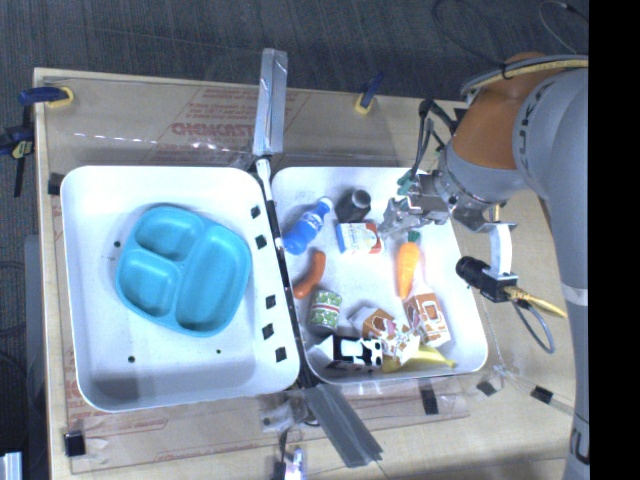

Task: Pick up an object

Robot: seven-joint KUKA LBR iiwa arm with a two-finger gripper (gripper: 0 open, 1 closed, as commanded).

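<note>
Above the right bin [445, 258], just beyond the carrot [407, 268], the jaws, their gap unclear.

Floor [150, 18]: dark grey carpet. Bench [520, 408]: pale wood top — a clear sheet [215, 118] with red lettering covers its far side, a blue clamp [370, 94] at that edge.

This looks like a robotics lab: a grey and orange arm [545, 108] reaches from the right over a pale bench [180, 433] on dark carpet [150, 18], with blue clamps [45, 96] at the far edge, a white left bin [100, 358], and a white right bin [310, 183] holding toy food [407, 266].
</note>
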